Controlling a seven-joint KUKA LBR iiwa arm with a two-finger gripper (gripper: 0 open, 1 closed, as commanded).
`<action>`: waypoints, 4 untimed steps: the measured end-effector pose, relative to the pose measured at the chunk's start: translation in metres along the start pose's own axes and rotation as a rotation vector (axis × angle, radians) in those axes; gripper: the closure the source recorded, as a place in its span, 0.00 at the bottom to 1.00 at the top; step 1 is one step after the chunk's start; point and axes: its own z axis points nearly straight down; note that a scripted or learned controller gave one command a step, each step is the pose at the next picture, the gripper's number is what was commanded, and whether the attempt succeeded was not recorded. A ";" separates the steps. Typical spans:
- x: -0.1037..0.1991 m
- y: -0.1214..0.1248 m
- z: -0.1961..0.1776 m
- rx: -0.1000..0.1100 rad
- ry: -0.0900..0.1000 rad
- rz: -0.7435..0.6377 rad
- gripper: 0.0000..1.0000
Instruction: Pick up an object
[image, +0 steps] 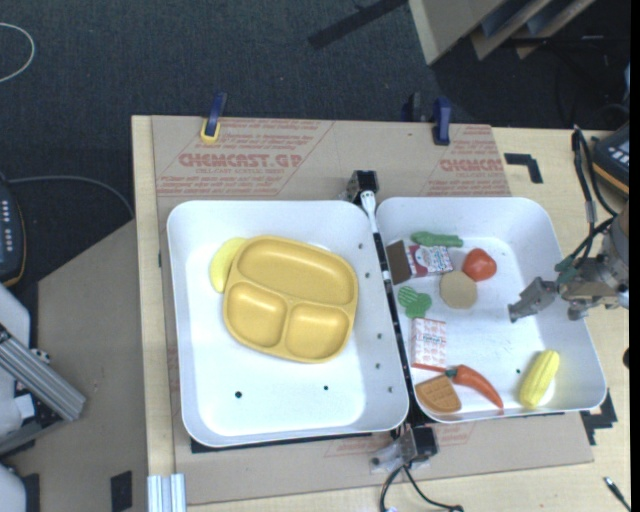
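The grey two-finger gripper (527, 303) is hovering just above the yellow plastic corn cob (539, 377), jaws apparently released and grasping nothing; descending off-centre risks nudging it away.

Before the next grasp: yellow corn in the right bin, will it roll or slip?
The corn looks like rigid toy plastic, probably light. Its rounded, tapered body may roll sideways if nudged. It lies close to the right bin's wall, so fingers might have little room on that side.

The bench (300, 150), topped with printed brown cardboard held by a yellow clamp (212, 122) and a blue clamp (441, 120) at its far edge, bears the left bin (200, 330) and right bin (520, 215), touching side by side.
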 end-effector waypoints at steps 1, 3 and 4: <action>0.001 0.003 -0.007 -0.014 -0.003 -0.004 0.00; 0.009 0.001 0.089 -0.011 -0.001 -0.004 0.00; 0.010 0.002 0.133 -0.010 -0.001 -0.004 0.00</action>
